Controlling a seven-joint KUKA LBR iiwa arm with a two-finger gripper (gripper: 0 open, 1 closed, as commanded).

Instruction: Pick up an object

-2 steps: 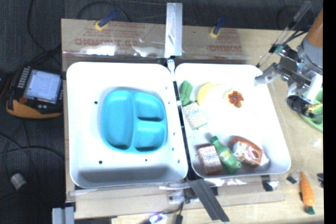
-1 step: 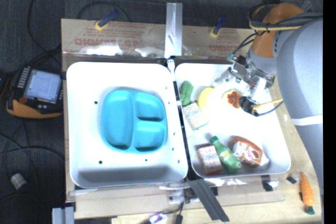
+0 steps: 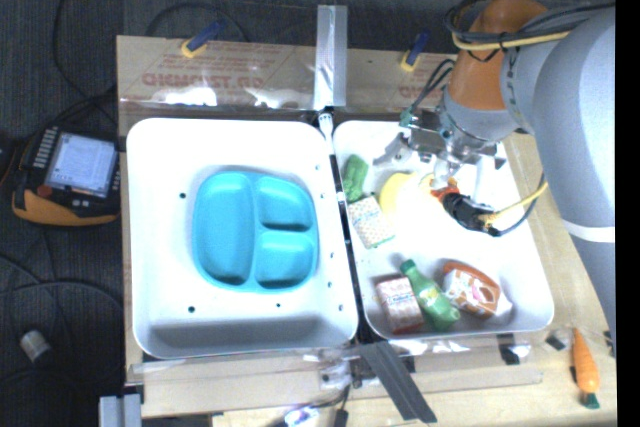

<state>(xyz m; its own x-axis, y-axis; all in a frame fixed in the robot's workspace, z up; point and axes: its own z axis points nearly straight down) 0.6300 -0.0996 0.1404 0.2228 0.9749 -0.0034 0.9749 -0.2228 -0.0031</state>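
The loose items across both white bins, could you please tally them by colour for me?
Blue: 1, blue divided plastic tray
Green: 2, green bottle, green packet
Yellow: 1, yellow round item
Red or brown: 2, red pouch, brown packet
White patterned: 1, patterned packet
Total: 7

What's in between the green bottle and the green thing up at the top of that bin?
In the camera view, a small checkered packet lies between the green bottle and the green object near the right bin's top-left. A yellow object sits just beside that stretch.

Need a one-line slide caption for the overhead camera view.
KUKA arm's gripper hovers over the right bin by a yellow object; a blue divided tray sits in the left bin.
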